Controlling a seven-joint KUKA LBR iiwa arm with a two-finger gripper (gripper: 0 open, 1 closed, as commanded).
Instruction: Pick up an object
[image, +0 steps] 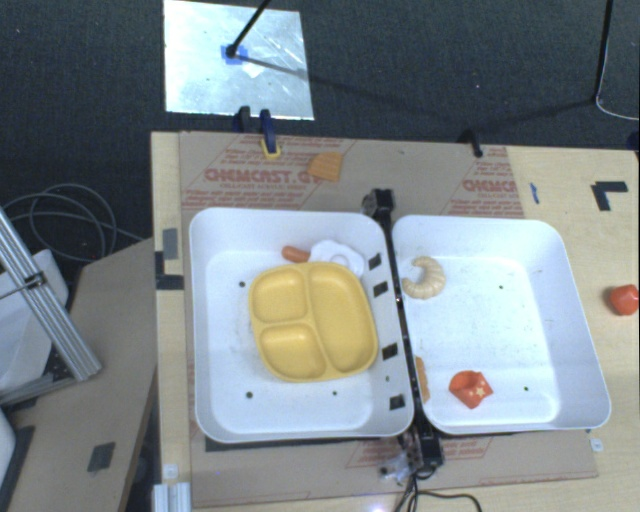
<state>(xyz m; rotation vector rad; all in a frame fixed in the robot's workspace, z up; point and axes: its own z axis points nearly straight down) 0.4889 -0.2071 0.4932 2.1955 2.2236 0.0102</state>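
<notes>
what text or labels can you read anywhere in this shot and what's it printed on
"CHEMCAST" in red, on the brown protective sheet behind the left bin.
A second red print on the same sheet behind the right bin: partly cut off and blurred, not readable.
No other text can be made out.

Bench, bins and the clutter around them

Two white bins sit side by side at the centre, the left bin (215, 330) touching the right bin (575, 330) along a seam set with black clips (380, 290). Both rest on a printed cardboard sheet (420, 175) on a pale bench (560, 170). A tan block (325, 166) lies on the cardboard at 12 o'clock, just beside a blue-and-yellow clamp (268, 135). A red block (623, 299) lies on the bench at 3 o'clock, outside the right bin. A foil sheet (240, 60) with blue tape (234, 54) lies on dark carpet (80, 80) at 11 o'clock. Looped cables (60, 215) and a metal rail (40, 300) are at 9 o'clock.
</notes>
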